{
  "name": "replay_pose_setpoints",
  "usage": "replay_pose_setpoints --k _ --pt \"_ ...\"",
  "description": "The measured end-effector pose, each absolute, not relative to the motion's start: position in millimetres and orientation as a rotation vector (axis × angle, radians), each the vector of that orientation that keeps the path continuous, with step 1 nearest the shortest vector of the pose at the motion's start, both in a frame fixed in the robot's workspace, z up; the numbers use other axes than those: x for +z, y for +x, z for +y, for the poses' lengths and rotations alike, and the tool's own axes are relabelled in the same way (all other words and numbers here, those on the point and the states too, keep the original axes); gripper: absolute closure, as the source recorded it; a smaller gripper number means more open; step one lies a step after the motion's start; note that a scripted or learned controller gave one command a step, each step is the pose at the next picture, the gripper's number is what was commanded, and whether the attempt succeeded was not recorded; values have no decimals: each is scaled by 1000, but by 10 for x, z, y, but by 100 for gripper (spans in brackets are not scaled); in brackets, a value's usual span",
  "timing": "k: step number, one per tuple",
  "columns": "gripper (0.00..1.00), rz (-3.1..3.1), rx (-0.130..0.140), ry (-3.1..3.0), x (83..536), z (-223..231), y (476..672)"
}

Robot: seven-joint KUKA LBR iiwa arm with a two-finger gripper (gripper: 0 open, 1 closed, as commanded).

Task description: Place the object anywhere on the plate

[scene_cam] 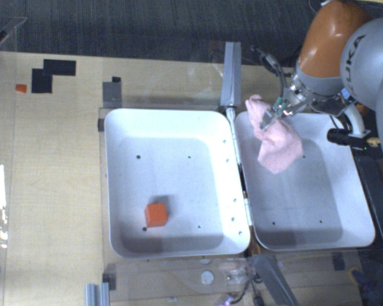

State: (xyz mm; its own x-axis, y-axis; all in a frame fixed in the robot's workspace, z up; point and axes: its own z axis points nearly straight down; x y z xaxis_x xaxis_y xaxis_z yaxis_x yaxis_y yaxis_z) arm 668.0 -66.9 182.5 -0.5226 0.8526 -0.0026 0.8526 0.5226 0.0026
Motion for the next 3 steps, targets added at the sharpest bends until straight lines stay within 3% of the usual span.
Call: replay_pose_setpoints --k 1,3 --pt "100 2741 5 1519 2231 -652 6712" --pt "100 3118 5 323 2155 366 6449"
